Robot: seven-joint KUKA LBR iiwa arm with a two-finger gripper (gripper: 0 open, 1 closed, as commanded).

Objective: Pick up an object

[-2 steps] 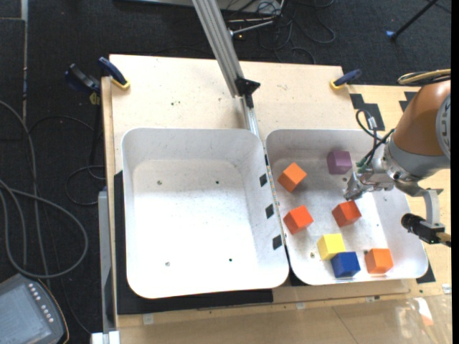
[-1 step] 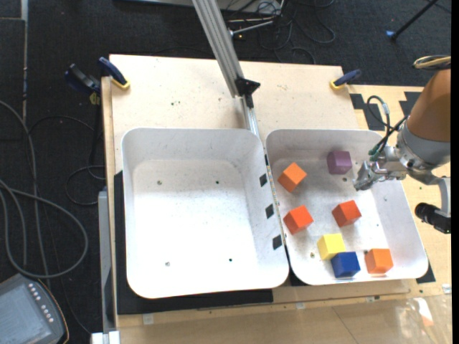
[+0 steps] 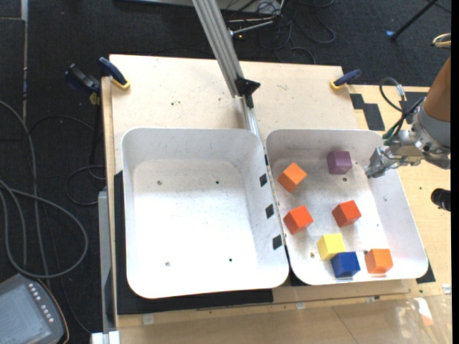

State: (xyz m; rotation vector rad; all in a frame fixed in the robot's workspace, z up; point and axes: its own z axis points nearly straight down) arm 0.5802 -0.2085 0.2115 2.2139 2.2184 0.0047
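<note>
The gripper (image 3: 376, 165) hovers at the right bin's (image 3: 409, 224) far right rim, near the purple cube (image 3: 339, 162); the state of its jaws cannot be told. Risk: descending here could strike the rim, or nudge the cube aside.

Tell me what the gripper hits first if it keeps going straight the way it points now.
The gripper points down and toward the view's left, over the right bin's far right edge. Going straight on, it would probably meet the bin's white floor first, just short of the purple cube. Its height is hard to judge from this slant.
</note>
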